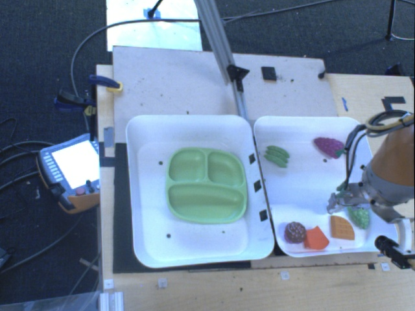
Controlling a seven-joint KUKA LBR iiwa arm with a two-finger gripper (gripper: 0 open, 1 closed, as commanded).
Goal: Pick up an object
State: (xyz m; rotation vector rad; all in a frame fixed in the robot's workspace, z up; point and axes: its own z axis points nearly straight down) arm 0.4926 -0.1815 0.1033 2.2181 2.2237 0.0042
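You are looking down on a pale worktop [194, 83] that carries two shallow white bins side by side. The left bin [146, 232] holds one large thing, a green divided plate [207, 185], lying flat near its middle with bare floor all around it. The right bin [295, 180] holds the small things: a green pea pod [277, 155] near its upper left, a purple grape bunch [329, 147] towards its upper right, and along the near wall a dark red berry [295, 232], a red wedge [316, 238], an orange piece [342, 227] and a small green piece [358, 217]. The grey arm with its orange band [394, 164] reaches in from the right, and the jaws [345, 201] sit low over the right bin, just above the orange and green pieces; you cannot tell how wide they stand or whether they touch anything. The step in hand looks like the descent for a grasp, with nothing lifted yet. The next move likely calls for a careful close on one piece. Room is tight there: the pieces crowd together close to the bin's near wall and right corner, while the bin's middle is open.
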